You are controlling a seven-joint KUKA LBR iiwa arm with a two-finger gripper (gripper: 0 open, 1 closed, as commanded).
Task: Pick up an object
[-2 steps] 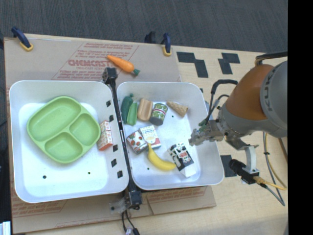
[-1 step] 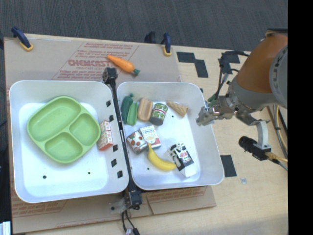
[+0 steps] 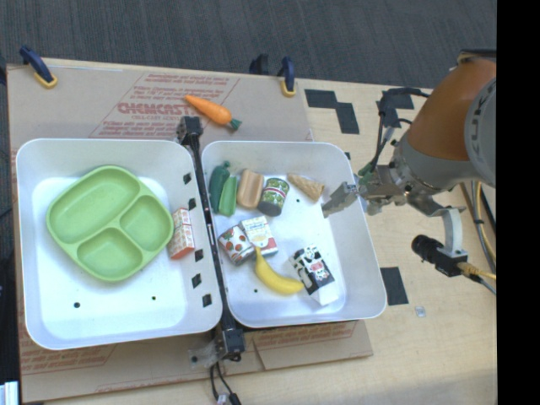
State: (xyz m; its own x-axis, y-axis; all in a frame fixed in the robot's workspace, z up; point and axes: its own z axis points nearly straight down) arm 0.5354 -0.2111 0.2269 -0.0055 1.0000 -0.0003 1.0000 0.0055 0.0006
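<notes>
Nearest: cardboard sheet (image 3: 304, 348) under two white bins (image 3: 354, 306). Banana (image 3: 274, 278), milk carton (image 3: 314, 270), can (image 3: 274, 196) in right bin. Gripper (image 3: 341, 198) over its right rim, fingers unclear. Farther: carrot (image 3: 211, 110), dark carpet (image 3: 253, 15).

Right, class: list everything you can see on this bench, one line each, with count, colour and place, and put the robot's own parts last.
bins: 2, white, side by side on the bench
plate: 1, green, three sections, left bin
carton: 1, red and white, left bin, beside the plate
carrot: 1, orange, on the cardboard behind the bins
cucumber: 1, green, right bin, far left
bread: 1, tan, right bin, beside the cucumber
can: 1, green, right bin
croissant: 1, tan, right bin, far side
boxes: 2, red and white, right bin, middle
banana: 1, yellow, right bin, near side
milk: 1, black and white, right bin, near right
clamps: 3, blue, bench's far edge
arm: 1, grey and orange, right
gripper: 1, grey, over the right bin's right rim
</notes>
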